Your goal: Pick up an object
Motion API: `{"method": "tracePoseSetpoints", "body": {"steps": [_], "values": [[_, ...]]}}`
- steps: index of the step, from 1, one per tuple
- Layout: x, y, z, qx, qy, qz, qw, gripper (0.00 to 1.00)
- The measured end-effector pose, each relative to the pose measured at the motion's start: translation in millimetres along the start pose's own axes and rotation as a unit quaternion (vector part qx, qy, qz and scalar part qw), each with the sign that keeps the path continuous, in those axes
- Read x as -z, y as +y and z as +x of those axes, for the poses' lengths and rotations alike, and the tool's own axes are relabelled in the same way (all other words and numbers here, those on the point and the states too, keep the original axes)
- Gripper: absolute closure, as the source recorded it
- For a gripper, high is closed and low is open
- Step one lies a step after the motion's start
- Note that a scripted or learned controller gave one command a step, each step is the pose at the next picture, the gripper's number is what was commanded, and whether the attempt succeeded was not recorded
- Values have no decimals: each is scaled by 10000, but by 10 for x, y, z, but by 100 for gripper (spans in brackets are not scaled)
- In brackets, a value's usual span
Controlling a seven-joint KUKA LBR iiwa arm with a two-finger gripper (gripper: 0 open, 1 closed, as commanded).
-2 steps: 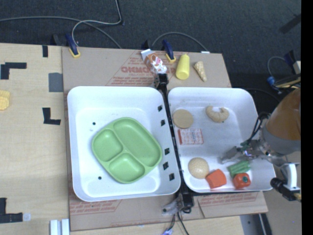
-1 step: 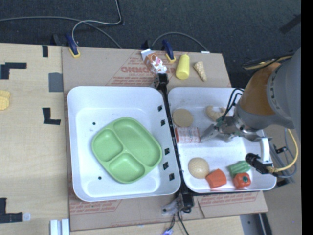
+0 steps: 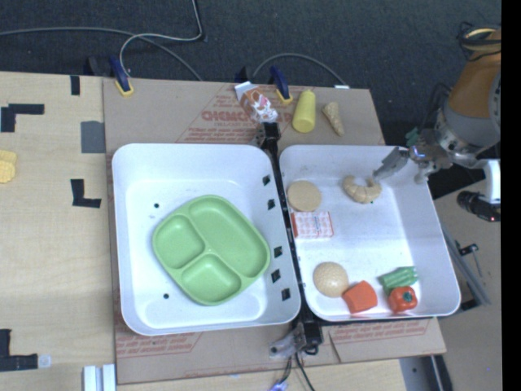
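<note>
A single fixed camera hangs above the bench (image 3: 49, 218) and looks down at a slant, far enough back to take in both white bins whole. The left bin (image 3: 130, 177) sits toward 9 o'clock, the right bin (image 3: 423, 243) toward 3 o'clock. Dark floor with cables runs along 12 o'clock. The arm (image 3: 476, 96) enters at 2 o'clock.

A green sectioned tray (image 3: 212, 249) lies in the left white bin (image 3: 130, 218). On the cardboard sheet (image 3: 163, 112) along the counter's far edge sit a yellow cylinder (image 3: 304, 111), a tan cone (image 3: 333, 117) and a small printed packet (image 3: 256, 101). Blue clamps (image 3: 122, 78) grip that edge.
</note>
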State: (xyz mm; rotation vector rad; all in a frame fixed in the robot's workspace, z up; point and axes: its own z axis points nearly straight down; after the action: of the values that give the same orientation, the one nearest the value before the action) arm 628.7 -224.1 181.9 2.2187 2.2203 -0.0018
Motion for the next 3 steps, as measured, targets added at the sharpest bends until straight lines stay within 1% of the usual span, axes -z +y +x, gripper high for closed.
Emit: {"method": "tracePoseSetpoints", "body": {"steps": [1, 2, 3], "values": [[-954, 342, 518, 14, 3, -18, 10000, 0], [-439, 263, 184, -1, 6, 3, 10000, 0], [-955, 407, 224, 9, 0, -5, 10000, 0]]}}
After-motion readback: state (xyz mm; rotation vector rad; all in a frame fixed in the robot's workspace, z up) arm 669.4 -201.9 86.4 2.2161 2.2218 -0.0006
